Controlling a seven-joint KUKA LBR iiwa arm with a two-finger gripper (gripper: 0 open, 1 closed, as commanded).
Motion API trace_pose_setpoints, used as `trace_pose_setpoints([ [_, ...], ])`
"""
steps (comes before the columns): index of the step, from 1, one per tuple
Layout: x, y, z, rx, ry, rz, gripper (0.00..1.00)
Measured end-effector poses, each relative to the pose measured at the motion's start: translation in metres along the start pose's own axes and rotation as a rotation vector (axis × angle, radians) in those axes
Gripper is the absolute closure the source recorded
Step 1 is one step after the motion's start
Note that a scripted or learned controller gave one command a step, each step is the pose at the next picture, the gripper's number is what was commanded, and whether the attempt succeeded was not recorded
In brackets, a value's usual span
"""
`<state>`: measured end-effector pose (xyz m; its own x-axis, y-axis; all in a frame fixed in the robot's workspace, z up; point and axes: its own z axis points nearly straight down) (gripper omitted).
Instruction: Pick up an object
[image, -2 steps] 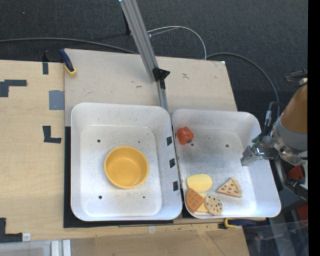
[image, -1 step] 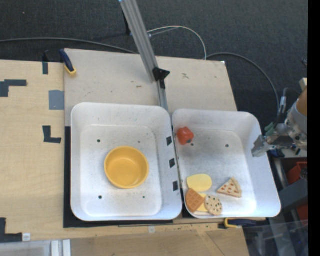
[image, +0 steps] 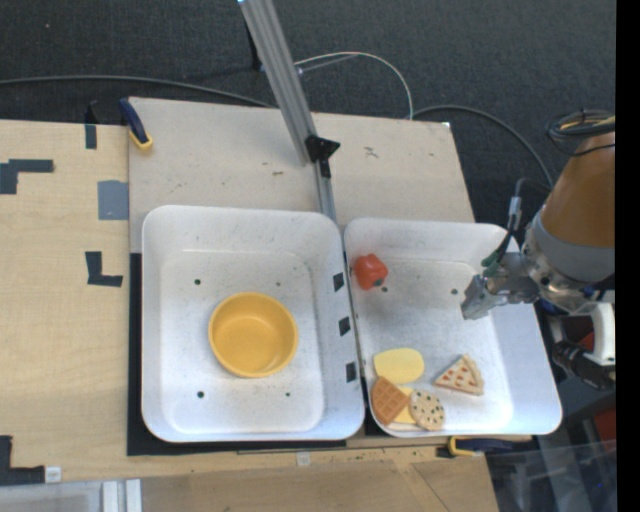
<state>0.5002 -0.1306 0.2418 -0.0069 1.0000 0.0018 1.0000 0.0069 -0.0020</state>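
In the right bin (image: 520, 400) lie a small red object (image: 371, 269) near the back left, a yellow oval piece (image: 399, 364), a waffle-like piece (image: 390, 400), a cookie (image: 427, 409) and a pizza slice (image: 460, 377) along the front. My gripper (image: 477, 301) hangs at the bin's right side, above bare floor, well right of the red object and above the pizza slice. I see nothing between its fingers.
The left bin (image: 160, 300) holds a yellow bowl (image: 253, 333). A slanted metal pole (image: 290, 90) stands behind the bins. Cables run over the dark floor at the back. Yellow clamps (image: 137, 127) grip the bench.
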Motion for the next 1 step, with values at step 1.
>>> trace_pose_setpoints([
  [1, 0.0554, -0.0029, 0.0133, 0.002, 0.000, 0.000, 1.00],
])
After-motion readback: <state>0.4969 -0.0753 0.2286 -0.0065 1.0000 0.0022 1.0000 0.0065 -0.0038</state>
